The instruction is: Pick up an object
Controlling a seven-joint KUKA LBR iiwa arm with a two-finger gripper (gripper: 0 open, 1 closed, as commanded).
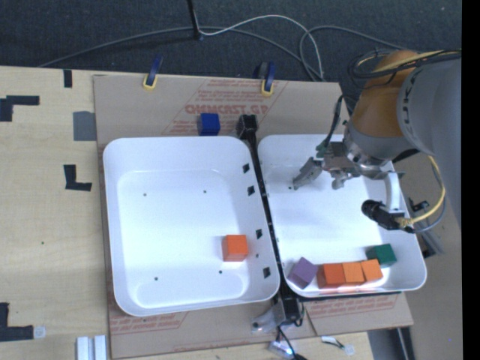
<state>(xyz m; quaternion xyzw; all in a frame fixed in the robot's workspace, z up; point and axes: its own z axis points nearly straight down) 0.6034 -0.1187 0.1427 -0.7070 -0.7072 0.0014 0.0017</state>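
Observation:
My gripper [322, 178] hangs over the upper part of the right bin [300, 223]. It is open, its two grey fingers [304, 176] are spread, and nothing sits between them. Along that bin's front wall lie a purple block [302, 272], two orange blocks [331, 275] [351, 274], a lighter orange block [371, 271] and a green block [383, 255]. All of them are well below the gripper in the view. A single orange cube [235, 247] rests in the left bin [150, 201], near its front right.
A blue block [209, 123] sits on the cardboard behind the left bin, outside both bins. A black divider strip [259, 201] runs between the bins. Cables [300, 36] trail behind the bench, and the arm's orange band [379, 111] looms over the right bin's back corner.

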